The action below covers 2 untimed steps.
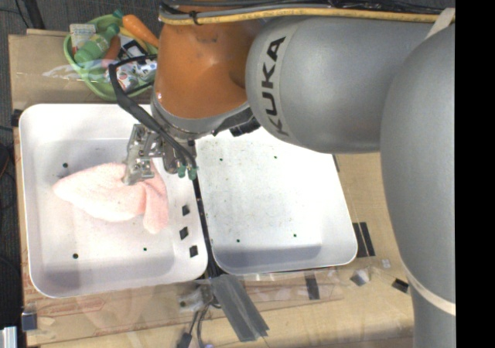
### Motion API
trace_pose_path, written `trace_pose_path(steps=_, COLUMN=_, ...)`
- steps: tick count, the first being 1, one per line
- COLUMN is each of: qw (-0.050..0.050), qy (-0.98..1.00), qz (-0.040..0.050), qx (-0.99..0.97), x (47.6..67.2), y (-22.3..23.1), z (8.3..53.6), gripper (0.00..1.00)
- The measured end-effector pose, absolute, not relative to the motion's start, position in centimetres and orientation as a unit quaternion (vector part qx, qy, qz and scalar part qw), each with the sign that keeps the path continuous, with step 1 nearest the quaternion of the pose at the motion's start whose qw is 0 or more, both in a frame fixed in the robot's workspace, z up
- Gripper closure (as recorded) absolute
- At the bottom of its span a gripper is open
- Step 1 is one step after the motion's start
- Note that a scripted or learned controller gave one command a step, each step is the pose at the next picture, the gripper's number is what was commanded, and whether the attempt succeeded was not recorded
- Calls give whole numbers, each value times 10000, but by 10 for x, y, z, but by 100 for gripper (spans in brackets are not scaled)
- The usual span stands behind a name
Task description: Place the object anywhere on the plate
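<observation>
Your grey arm [340,68] is reaching in from three o'clock, its orange wrist band [201,60] sitting above the downward-pointing gripper [143,165].

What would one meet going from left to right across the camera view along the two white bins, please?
Left bin → pink plate lying in it → gripper over the plate's right part → right bin → grey arm.

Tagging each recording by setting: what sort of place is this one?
Probably a robotics lab test bench: a big grey arm marked KUKA, two white bins side by side on a taped bench, and a green bowl of toy food.
</observation>
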State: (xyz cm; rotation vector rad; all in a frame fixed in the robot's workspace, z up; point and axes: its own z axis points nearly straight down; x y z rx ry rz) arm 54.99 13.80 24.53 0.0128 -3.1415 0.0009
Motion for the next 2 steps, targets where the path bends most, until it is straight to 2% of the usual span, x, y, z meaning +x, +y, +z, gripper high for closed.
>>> trace_pose_path(steps=1, qw=-6, qy=-10000, qz=3, qx=54, x=550, y=188, z=232, gripper=100)
trace_pose_path(steps=2, qw=-10, qy=-10000, qz=1, qx=52, x=550, y=188, z=232, gripper=0)
